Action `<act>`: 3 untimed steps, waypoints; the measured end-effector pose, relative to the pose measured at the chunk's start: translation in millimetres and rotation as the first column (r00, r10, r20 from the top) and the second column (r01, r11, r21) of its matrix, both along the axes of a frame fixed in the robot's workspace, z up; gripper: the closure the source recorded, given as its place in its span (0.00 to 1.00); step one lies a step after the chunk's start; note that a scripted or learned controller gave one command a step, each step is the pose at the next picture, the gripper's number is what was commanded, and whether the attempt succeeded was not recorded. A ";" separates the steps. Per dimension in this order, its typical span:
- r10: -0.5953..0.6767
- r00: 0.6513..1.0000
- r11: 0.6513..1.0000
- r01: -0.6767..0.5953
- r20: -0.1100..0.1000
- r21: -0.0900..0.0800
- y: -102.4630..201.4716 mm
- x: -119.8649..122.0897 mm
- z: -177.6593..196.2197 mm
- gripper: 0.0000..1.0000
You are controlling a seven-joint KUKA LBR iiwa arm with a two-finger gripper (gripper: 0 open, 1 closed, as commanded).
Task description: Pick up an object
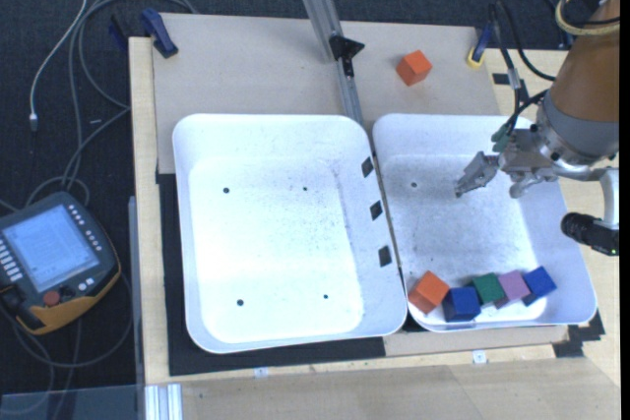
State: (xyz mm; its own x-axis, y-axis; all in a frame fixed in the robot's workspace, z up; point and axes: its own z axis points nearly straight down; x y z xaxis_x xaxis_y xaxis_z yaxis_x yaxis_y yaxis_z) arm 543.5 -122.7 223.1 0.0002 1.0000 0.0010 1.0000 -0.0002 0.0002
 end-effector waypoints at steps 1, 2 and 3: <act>0.001 1.000 1.000 -0.001 0.003 0.000 0.4 0.9 11.3 1.00; 0.008 1.000 1.000 -0.008 0.000 0.004 64.8 -61.7 61.5 1.00; -0.004 1.000 1.000 0.004 -0.008 -0.001 11.3 -32.1 -25.6 1.00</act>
